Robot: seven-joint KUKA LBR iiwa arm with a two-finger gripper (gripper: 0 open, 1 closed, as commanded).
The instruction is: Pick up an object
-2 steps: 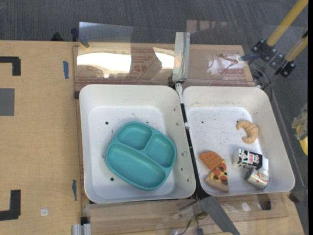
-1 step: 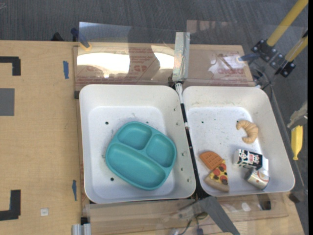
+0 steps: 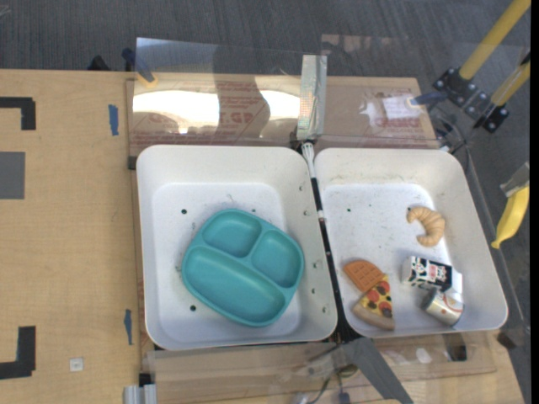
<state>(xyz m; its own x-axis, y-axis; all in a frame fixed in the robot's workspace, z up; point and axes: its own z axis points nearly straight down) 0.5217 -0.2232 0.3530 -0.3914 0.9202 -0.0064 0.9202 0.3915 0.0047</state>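
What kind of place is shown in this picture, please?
Probably a robot test bench in a lab: two white bins side by side, toy food such as a croissant and pizza slice, and a teal divided plate.

**Objects lying in the two white bins**

In the left bin (image 3: pixel 160 183): a teal divided plate (image 3: pixel 242 265), three compartments, flat, turned at a slant. In the right bin (image 3: pixel 472 200): a tan croissant (image 3: pixel 428 223) near the right wall; lower down, an orange-brown toy piece (image 3: pixel 365 273) touching a pizza slice (image 3: pixel 376 303); to their right, a small black-and-white carton (image 3: pixel 430 273) just above a silvery can (image 3: pixel 443 306) on its side.
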